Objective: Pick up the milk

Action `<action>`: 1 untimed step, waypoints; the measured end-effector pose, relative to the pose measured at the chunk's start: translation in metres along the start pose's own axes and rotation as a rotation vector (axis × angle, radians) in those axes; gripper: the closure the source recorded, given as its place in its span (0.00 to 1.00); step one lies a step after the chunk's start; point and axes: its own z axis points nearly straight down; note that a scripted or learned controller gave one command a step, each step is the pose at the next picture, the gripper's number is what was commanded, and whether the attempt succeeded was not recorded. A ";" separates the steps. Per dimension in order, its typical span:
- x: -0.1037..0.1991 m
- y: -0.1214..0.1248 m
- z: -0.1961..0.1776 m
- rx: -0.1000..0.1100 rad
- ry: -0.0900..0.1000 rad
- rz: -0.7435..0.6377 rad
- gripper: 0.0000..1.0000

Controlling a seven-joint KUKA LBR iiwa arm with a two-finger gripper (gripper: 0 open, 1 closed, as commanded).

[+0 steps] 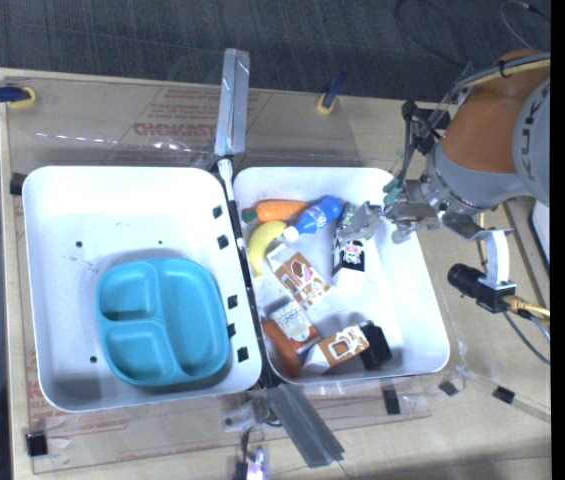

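Observation:
A small black-and-white carton (350,255), which looks like the milk, is in the right bin (412,268) near its middle right. My gripper (360,224) is directly above it, reaching in from the right, and its tip touches or overlaps the carton's top. The view does not settle whether the carton is gripped or just lying under the gripper. The grey arm with its orange band (492,128) stands over the bin's right rim.
The right bin also holds a carrot (280,209), a blue bottle (317,214), a banana (263,242), a brown-and-white carton (302,278), another small carton (344,346) and a black item (374,345). A blue divided tray (162,318) lies in the left bin (62,228).

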 end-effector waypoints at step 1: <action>-0.004 0.009 0.128 -0.027 -0.002 0.223 0.00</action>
